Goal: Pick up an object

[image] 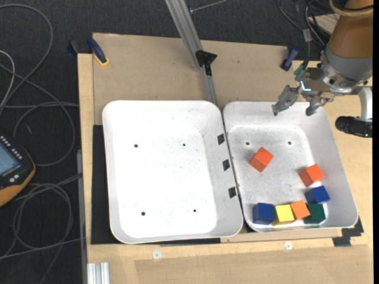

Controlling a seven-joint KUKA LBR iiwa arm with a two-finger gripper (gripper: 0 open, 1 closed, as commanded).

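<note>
my gripper (294, 105) hangs above the far rim of the right bin (340, 158), fingers spread wide with nothing between them. i'm at the approach step, nothing picked yet. the nearest target is the orange cube (261, 158), alone in the middle of the bin, well apart from the row of cubes (290, 210) along the near wall. next i'd need to come toward it, centre over it and descend.

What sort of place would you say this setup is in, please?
Probably a robotics lab: a robot arm reaches over two white bins on a wooden bench, coloured blocks sit in one bin, and cables trail over the floor.
</note>
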